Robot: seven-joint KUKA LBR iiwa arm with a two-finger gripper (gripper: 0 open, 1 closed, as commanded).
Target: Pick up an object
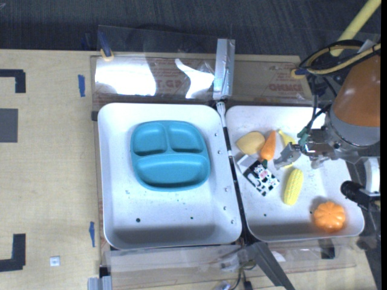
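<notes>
Carrot (pixel 269 145) beside hand (pixel 289 154); no legible writing.

- A blue tray (pixel 171 154) is seen in the left bin (pixel 115 222).
- Corn (pixel 292 185), carrot (pixel 268 145) and pumpkin (pixel 329 215) lie in the right bin (pixel 266 225).
- The gripper (pixel 289 154) is seen near the carrot, apparently empty.

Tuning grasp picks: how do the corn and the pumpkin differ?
Shape: the corn is long and slim, the pumpkin round and squat. Colour: corn yellow, pumpkin orange. Place: corn lies mid-bin close to the gripper, pumpkin sits by the near right corner, apart from the rest. Both lie in the right bin.
</notes>
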